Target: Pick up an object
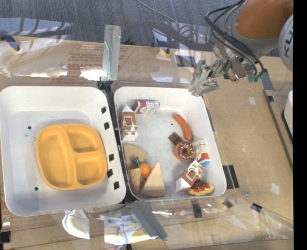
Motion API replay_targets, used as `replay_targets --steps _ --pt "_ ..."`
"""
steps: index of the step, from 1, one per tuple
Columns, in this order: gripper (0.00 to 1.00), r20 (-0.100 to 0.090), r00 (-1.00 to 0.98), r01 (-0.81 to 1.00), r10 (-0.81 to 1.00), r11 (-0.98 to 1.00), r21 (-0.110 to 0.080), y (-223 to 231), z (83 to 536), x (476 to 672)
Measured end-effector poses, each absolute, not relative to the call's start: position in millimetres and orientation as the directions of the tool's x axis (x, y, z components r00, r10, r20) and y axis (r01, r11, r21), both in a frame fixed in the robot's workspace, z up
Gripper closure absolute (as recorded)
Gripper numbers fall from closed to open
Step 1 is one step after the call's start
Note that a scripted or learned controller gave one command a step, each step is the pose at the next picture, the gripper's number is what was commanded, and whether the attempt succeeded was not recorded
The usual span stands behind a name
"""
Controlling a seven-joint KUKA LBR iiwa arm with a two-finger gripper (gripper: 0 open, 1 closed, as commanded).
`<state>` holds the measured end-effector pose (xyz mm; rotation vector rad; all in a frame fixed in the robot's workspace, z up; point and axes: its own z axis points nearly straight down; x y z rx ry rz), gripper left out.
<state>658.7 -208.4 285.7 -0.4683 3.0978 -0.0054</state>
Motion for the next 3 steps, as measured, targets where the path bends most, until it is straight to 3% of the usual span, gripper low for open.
replay_targets --steps 1,2,3 --pt "1.00 -0.014 -0.955 -0.297 -0.297 0.955 -0.008 -207 297 660.2" --pt "1.00 -0.007 -0.920 -0.392 -0.392 0.920 -0.005 -208 298 658.7" --pt "1.00 0.001 -0.828 -0.560 -0.560 0.828 0.003 -207 102 645.3"
